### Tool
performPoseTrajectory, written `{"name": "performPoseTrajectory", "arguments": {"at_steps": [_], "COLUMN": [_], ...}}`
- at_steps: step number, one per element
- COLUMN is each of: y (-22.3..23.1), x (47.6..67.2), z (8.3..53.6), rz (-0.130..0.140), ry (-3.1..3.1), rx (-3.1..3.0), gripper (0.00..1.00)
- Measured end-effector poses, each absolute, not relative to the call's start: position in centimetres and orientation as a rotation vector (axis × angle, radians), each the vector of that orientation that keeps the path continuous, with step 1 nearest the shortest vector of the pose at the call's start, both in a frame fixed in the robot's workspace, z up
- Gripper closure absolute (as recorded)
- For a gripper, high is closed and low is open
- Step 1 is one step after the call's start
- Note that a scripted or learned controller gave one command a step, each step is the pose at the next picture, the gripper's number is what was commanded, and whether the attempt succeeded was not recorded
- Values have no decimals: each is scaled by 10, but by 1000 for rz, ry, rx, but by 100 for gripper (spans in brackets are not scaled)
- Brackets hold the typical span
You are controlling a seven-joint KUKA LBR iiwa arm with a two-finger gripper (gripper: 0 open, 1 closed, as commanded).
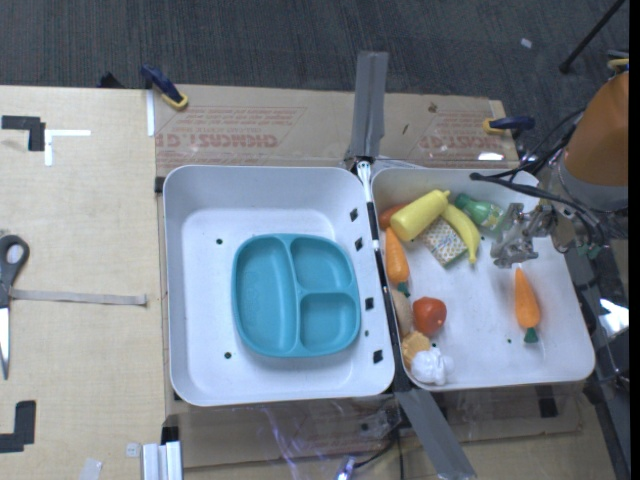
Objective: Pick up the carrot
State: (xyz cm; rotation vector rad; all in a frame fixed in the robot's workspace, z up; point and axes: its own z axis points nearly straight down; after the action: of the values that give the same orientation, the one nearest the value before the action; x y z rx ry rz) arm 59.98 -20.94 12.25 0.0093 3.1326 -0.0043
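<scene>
Bench, far left: light wooden surface [80,368]; one pair of scissors [8,278] at the edge, metal blades, grey handles; black tape marks near the corners.
Cardboard: one brown sheet [260,128] with printed lettering behind the bins; two blue-and-yellow clamps, one at its left corner [165,86], one at the right [508,124].
Bins, count: two, shallow, white, smooth plastic, rounded corners, set side by side and touching along a hinged middle edge.
Left bin [190,298]: holds one teal plate [297,295], three compartments, rounded-square outline, glossy.
Right bin [560,358]: several toy foods. One yellow bottle-shaped piece [418,213], one yellow banana [463,230], one speckled tan block [446,244] between them, one green piece [478,211] behind the banana, one orange elongated piece [397,258] by the left wall, one red tomato [429,313], one white-and-tan lump [425,360] at the front left.
Carrot [526,300]: one, orange, tapered, green tip toward the front; lies on the right bin's floor, right of centre, apart from the other foods.
Arm: enters from the right, orange band [608,133] at the upper right edge, black cables trailing across the bin's back corner.
Gripper [514,251]: metal, grey, pointing down just behind the carrot's upper end; nothing visible between its fingers; whether they are spread or closed cannot be told.
</scene>
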Motion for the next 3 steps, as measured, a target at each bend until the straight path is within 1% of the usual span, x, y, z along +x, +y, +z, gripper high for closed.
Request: {"name": "performPoseTrajectory", "arguments": {"at_steps": [1, 2, 3], "y": [-209, -222, -221], "x": [600, 567, 570], "z": [122, 94, 105], "rz": [-4, -3, -7], "ry": [3133, 3135, 3129], "rx": [10, -97, -105], "gripper": [0, 0, 100]}}
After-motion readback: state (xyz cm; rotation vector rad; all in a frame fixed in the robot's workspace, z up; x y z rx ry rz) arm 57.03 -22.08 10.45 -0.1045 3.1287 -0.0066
